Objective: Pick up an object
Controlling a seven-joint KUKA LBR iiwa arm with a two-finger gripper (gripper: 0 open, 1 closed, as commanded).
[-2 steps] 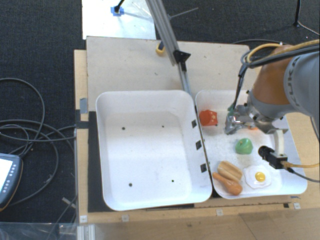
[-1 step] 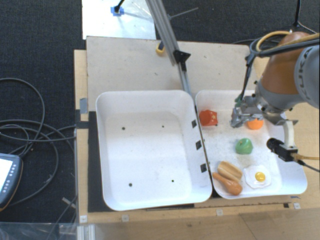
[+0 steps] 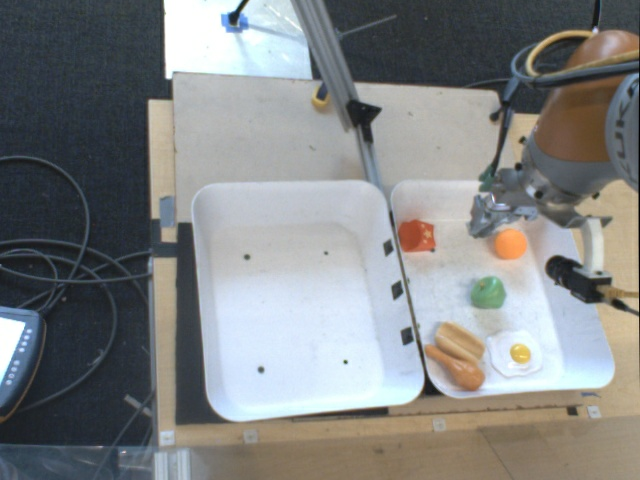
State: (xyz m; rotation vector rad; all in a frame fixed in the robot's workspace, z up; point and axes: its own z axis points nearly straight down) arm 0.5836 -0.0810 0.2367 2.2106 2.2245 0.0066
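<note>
The grey KUKA arm with its orange band (image 3: 585,118) reaches in from the right and hangs over the upper part of the right-hand shallow white bin (image 3: 580,363). Its metal two-finger gripper (image 3: 487,218) sits low over the bin floor, just left of a small round orange ball (image 3: 511,244), near it but with no object seen between its tips. How far the jaws stand apart cannot be told from this slanted view.

The right bin holds all the loose things. A red crumpled block-like piece (image 3: 418,235) lies near the bin's upper left, close to the wall shared with the other bin. Below the orange ball rests a green rounded toy, apple-like in shape (image 3: 488,292). Toward the near edge lie a tan hot-dog bun toy (image 3: 460,341) and, touching it on the lower side, an orange-red sausage toy (image 3: 456,366). Just right of them lies a flat white fried-egg toy with a yellow yolk (image 3: 518,354).

The left-hand shallow white bin (image 3: 215,298) stands beside it, their walls touching.
</note>
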